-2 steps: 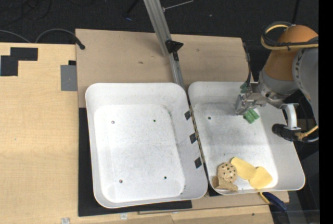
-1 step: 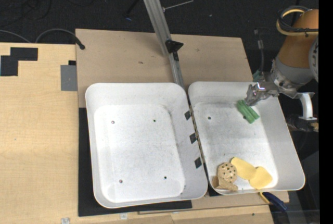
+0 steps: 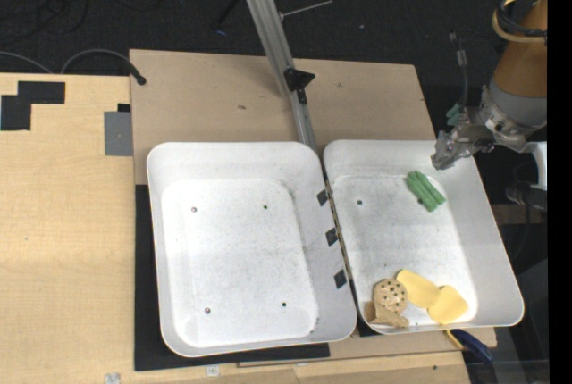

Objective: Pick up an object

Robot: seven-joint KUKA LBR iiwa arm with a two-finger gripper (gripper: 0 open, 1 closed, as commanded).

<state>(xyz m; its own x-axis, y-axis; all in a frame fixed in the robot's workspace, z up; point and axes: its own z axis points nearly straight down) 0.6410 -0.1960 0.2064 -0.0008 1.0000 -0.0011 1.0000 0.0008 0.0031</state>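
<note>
A green oblong object (image 3: 425, 191) lies in the far right part of the right bin (image 3: 483, 221). At that bin's near edge a yellow banana-like piece (image 3: 433, 296) rests beside a tan, speckled biscuit-like object (image 3: 389, 300). My gripper (image 3: 446, 151) hangs at the right bin's far right rim, up and to the right of the green object and apart from it. Nothing shows between its fingertips.
The left bin (image 3: 170, 195) sits beside the right one, joined by black clips (image 3: 332, 235). A slanted aluminium rail (image 3: 272, 34) rises behind the bins. The tan bench (image 3: 54, 221) extends to the left.
</note>
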